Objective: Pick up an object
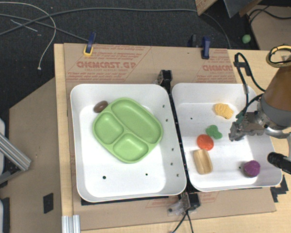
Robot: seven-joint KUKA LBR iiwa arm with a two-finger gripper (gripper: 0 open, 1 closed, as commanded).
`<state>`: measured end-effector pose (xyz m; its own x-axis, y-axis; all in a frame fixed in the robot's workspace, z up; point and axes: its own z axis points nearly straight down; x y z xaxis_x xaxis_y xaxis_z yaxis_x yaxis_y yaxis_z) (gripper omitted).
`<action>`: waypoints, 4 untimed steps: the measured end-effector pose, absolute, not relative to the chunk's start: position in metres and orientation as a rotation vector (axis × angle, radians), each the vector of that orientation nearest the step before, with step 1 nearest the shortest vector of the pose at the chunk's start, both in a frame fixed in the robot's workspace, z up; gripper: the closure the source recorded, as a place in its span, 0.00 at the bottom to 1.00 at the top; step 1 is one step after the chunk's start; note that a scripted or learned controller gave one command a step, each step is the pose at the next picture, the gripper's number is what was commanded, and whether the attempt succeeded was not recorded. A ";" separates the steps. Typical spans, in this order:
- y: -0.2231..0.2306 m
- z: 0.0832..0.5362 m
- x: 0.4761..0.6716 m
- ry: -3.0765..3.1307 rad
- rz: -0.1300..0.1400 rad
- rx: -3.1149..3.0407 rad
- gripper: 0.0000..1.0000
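Camera view shows the tool (236, 131) low in the right bin (194, 96), its opening impossible to judge — likely lined up for the green piece (213, 131) just at its nine o'clock.

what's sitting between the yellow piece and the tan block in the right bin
In the camera view, the green piece and the red-orange ball lie between the yellow piece and the tan block.

Left bin (82, 144) has green divided tray (127, 129), brown piece (101, 106) at its corner; right bin (194, 93) has yellow (223, 110), green (213, 131), orange-red (205, 141), tan (202, 161), purple (251, 168) items; gripper (236, 131) above right bin
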<state>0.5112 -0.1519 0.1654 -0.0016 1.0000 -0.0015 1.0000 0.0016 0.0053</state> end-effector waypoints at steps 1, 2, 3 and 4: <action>-0.152 0.220 0.513 2.219 0.006 2.215 1.00; -0.102 0.231 0.544 2.228 0.006 2.212 1.00; -0.062 0.223 0.571 2.227 0.004 2.214 1.00; -0.023 0.228 0.592 2.227 0.005 2.214 1.00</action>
